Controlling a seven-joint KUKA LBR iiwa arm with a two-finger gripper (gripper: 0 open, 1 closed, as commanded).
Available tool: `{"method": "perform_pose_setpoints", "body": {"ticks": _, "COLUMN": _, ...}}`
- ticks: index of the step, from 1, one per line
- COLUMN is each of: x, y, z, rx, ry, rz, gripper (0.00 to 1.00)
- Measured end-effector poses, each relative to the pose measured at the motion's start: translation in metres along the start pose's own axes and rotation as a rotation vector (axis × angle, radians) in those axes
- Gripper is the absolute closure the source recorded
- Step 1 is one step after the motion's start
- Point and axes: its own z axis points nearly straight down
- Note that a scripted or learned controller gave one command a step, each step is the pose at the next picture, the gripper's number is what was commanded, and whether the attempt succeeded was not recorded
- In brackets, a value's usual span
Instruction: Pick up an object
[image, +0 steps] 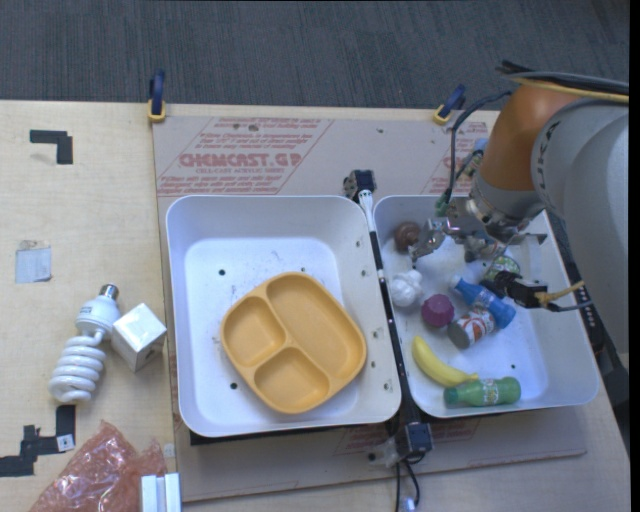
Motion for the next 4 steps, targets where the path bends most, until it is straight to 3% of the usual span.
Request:
{"method": "perform_pose_setpoints", "body": {"ticks": 1, "x": 0.024, "y": -0.011, "z": -0.004, "rx": -0.017, "ry": -0.002, "rz": -0.005, "gripper": 0.00}}
{"method": "perform_pose_setpoints", "body": {"ticks": 2, "x": 0.023, "y": -0.010, "z": -0.014, "rx": -0.017, "ry": -0.003, "rz": -0.003, "gripper": 1.00}}
{"method": "perform_pose_setpoints", "body": {"ticks": 3, "x": 0.023, "y": -0.011, "z": -0.014, "rx": -0.017, "ry": -0.003, "rz": -0.003, "gripper": 0.00}}
{"method": "perform_pose_setpoints", "body": {"ticks": 4, "x": 0.022, "y": -0.010, "z": -0.024, "rx": -0.017, "ry": -0.004, "rz": -0.003, "gripper": 1.00}}
